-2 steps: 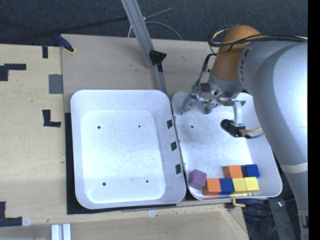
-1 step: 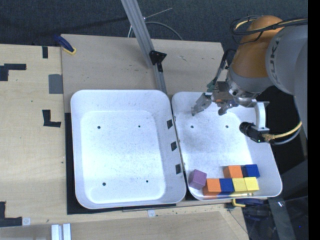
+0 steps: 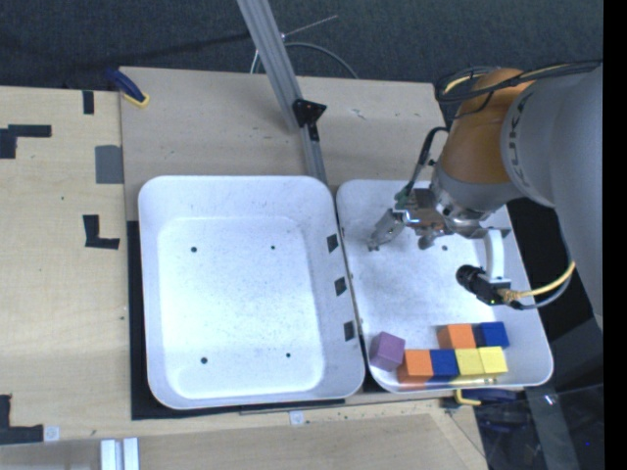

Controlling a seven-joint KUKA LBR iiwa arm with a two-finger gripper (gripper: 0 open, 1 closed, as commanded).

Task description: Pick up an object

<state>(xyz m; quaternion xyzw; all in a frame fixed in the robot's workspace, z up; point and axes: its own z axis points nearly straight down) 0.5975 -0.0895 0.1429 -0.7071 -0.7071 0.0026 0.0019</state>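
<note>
Light wooden bench top [image 3: 216,125], pale grain, with dark tape marks [image 3: 93,231] toward its left side. Grey patch [image 3: 109,164] near upper left. A blue-and-yellow item [image 3: 128,86] lies at the bench's far edge. 1 grey metal post [image 3: 266,37] slants in from the top. Dark blue-grey floor [image 3: 118,13] beyond the bench. A thin cable [image 3: 313,52] loops there. Light even, shadows soft.
</note>
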